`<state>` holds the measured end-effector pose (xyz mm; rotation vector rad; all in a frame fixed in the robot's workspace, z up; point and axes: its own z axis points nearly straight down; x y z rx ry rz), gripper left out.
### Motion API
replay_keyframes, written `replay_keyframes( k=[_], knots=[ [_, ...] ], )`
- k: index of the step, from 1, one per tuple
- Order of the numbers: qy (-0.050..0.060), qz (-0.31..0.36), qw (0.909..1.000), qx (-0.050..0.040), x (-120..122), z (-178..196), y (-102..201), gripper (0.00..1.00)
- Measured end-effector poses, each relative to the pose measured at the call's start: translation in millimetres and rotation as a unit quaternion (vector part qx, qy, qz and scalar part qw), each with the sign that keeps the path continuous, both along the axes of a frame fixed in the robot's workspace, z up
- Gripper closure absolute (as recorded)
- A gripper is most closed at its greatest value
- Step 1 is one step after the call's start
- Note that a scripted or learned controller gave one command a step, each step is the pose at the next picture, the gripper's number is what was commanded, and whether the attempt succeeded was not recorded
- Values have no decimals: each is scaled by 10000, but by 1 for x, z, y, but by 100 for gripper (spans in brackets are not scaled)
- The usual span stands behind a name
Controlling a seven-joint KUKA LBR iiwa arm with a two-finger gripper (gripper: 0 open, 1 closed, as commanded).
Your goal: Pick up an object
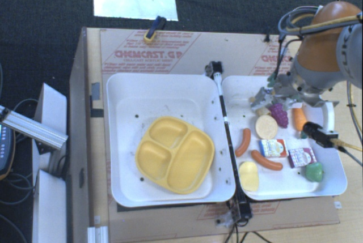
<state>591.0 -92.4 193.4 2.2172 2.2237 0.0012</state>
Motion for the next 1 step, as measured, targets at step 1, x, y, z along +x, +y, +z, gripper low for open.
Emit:
replay_keyframes(
  k=[1],
  knots=[
    [0,-8,10000,-1,-22,-109,-16,0]
  ],
)
